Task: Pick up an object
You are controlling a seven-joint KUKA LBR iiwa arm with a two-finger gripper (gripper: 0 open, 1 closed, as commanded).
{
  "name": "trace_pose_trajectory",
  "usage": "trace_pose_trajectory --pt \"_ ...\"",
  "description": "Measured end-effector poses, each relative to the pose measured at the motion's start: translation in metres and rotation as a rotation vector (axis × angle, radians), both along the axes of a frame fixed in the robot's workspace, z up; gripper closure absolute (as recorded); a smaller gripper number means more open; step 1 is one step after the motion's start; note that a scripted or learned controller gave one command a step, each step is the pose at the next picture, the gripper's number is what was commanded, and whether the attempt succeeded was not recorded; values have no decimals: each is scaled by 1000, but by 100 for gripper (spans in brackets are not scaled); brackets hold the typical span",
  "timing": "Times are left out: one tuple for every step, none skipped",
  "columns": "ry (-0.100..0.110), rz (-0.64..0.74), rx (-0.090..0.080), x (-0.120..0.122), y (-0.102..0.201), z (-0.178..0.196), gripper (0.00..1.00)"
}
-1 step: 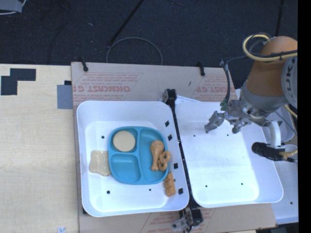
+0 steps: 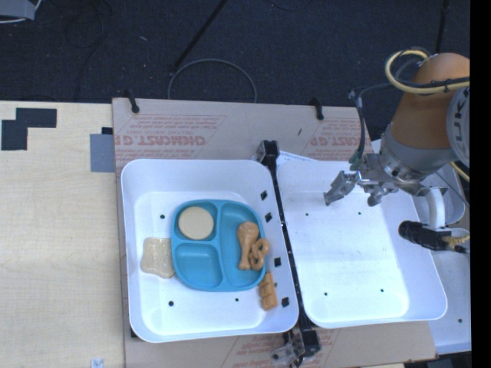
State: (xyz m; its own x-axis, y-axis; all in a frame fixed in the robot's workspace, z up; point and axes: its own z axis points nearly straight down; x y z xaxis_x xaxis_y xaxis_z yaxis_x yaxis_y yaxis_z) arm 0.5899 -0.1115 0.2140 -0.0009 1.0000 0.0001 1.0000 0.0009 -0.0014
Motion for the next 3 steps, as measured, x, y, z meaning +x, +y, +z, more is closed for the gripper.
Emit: trace_pose_trajectory --pt "8 -1 1 -9 -5 -59 0" --pt "7 0 2 -5 2 -120 0" --pt "4 -5 1 -5 2 -127 0"
